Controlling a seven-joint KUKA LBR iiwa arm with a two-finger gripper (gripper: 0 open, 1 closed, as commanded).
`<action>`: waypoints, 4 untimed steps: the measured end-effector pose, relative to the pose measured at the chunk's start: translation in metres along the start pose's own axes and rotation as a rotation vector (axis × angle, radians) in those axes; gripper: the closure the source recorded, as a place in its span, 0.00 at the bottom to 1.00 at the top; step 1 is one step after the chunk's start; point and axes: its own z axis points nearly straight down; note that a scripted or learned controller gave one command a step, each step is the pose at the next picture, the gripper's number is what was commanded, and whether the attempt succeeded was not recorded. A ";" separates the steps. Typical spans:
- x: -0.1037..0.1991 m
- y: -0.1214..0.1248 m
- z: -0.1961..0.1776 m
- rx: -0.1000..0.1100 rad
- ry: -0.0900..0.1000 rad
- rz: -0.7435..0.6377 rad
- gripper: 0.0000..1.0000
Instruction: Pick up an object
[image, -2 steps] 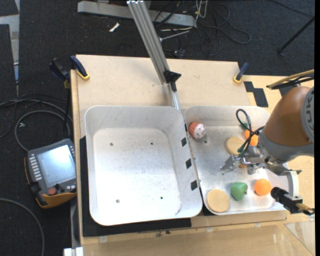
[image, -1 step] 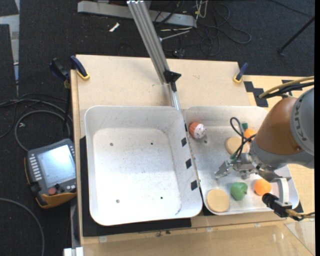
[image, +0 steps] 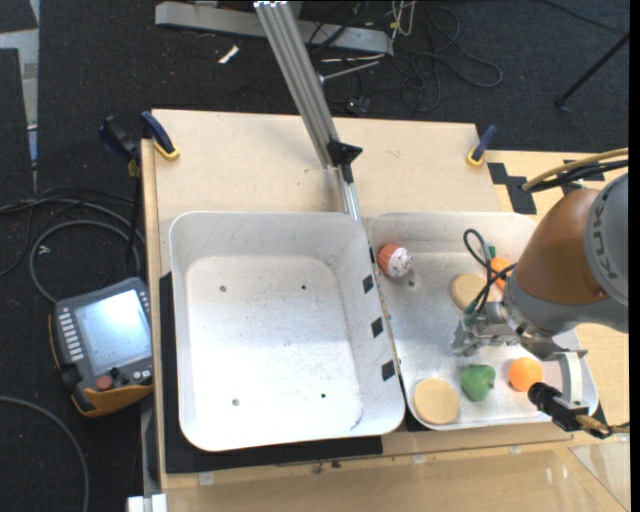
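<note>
Gripper (image: 470, 338) hangs just above the green object (image: 478, 380) — can't tell its jaw state. Orange ball (image: 524, 374) sits right beside it — easy to knock away.

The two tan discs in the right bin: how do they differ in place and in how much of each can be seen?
The near disc lies at the bin's front edge, beside the green object, and shows whole. The far disc lies farther back, close to the arm, which hides its right part. Both are round, flat and tan.
</note>
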 end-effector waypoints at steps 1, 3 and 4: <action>-0.001 -0.005 -0.060 -0.002 -0.001 -0.003 1.00; -0.005 -0.006 -0.159 -0.002 -0.002 -0.004 1.00; 0.039 0.011 -0.161 0.001 0.001 -0.008 1.00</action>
